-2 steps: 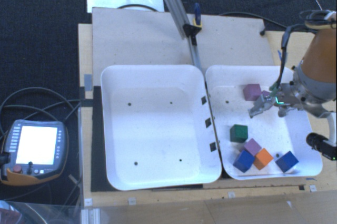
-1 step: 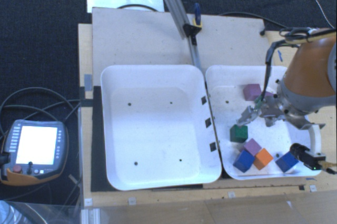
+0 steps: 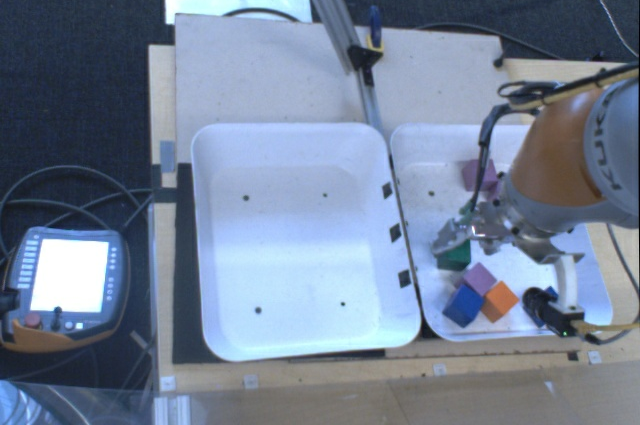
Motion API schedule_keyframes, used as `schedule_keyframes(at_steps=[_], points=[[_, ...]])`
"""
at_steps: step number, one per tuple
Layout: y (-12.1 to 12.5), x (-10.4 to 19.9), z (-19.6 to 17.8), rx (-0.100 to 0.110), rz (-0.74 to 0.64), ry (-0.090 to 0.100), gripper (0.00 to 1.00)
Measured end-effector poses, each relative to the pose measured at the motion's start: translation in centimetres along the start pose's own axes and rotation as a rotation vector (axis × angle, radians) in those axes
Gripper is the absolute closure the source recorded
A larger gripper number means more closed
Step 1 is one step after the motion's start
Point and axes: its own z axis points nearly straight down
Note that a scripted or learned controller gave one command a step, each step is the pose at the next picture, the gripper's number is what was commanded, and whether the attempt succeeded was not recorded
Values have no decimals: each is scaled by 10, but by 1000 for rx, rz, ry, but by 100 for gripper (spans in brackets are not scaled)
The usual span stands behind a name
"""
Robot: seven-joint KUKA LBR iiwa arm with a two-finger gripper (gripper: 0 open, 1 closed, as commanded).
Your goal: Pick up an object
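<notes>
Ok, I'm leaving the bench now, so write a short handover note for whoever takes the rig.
Gripper: low in the right bin, over the green block; can't tell whether it is open or shut, and no grasp is visible.
Things: blue block, purple block and orange block clustered at the near side; another purple block toward the far side.
Done: nothing visibly lifted.
Left: grasp one block and raise it.

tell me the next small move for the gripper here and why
Probably a short straight descent onto the green block. The gripper sits right above it in the right bin, with nothing seen between its fingers. The purple block, orange block and blue block lie close by toward the front, so a vertical drop seems least likely to bump them.
</notes>
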Motion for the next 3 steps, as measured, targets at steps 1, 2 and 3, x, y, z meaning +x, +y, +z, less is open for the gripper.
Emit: schedule_keyframes(at_steps=[1, 2, 3], points=[[-1, 0, 53, 0, 0, 0, 0], [1, 0, 39, -6, -1, -1, 100], [7, -4, -23, -13, -2, -3, 100]])
